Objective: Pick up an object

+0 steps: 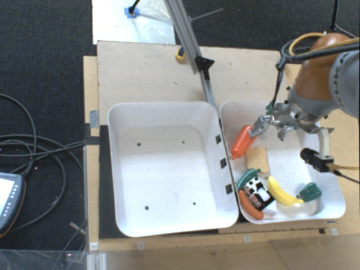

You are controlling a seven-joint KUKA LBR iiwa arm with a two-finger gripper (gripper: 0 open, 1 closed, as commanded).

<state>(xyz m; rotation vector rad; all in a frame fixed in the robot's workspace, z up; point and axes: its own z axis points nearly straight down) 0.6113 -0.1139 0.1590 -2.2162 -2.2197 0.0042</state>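
Observation:
My gripper (260,127) hangs over the upper left part of the right bin (336,206), on the grey arm that comes in from the right. Its tip sits right at the upper end of an orange carrot-shaped object (242,142), which lies tilted along the bin's left wall. Whether the carrot is gripped is not clear. Just below it lies a tan bread-like piece (257,159). Further toward the front are a yellow banana (283,192), a green object (310,192), a black-and-white item (259,189) and a red-orange sausage shape (251,205).
The left bin (121,207) stands beside the right one, sharing a raised divider (225,162). A slanted grey pole (185,30) crosses the bench behind the bins. Cables and a handheld pendant (8,198) lie on the dark floor at the left.

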